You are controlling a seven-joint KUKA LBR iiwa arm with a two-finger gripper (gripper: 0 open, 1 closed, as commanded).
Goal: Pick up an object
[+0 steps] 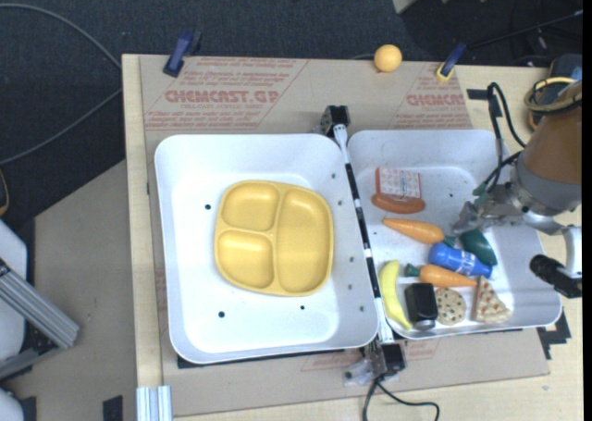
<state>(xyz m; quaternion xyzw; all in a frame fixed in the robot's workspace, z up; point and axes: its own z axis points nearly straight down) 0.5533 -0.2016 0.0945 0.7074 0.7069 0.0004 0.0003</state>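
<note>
The arm reaches in from the right, and my gripper (472, 220) hangs low in the right bin (421, 146), just above a dark green object (479, 245) and a blue bottle (459, 259). Left of it lie an orange carrot (413, 229) and a sausage (398, 204) under a red-and-white packet (400, 182). A second carrot (446, 276), a banana (393, 293), a black block (422, 303), a cookie (451, 306) and a pizza slice (490, 303) crowd the bin's front. Nothing shows between the fingers.
The left bin (185, 225) holds a yellow divided plate (275, 236). A black divider clip (336, 118) sits between the bins. A small orange ball (388, 57) and blue clamps (181, 52) lie at the bench's far edge.
</note>
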